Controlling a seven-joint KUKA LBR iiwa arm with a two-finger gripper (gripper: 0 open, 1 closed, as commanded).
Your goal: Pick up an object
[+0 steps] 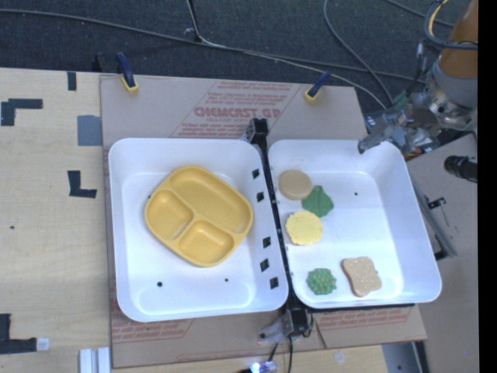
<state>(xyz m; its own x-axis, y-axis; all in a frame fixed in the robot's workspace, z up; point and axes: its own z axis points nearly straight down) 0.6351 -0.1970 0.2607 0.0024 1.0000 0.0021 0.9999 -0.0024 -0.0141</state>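
A robotics lab: two white bins [124, 208] sit clamped on a cardboard sheet [225, 107] over a wooden tabletop [46, 231] marked with black tape, loose cables [194, 29] trail across dark carpet [272, 22] along the top of the frame

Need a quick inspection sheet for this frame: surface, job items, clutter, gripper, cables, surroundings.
Surface: cardboard sheet on a wooden bench, held by two clamps; two white bins side by side.
Job items: left bin holds a yellow divided tray. Right bin holds a tan disc, green leaf, yellow disc, green broccoli piece, toast slice, all lying apart or just touching.
Clutter: nothing seen.
Gripper: gripper above the right bin's top right corner, holding nothing; finger state unclear.
Cables: several across the dark floor behind the bench.
Surroundings: black tape marks on the bench at left.
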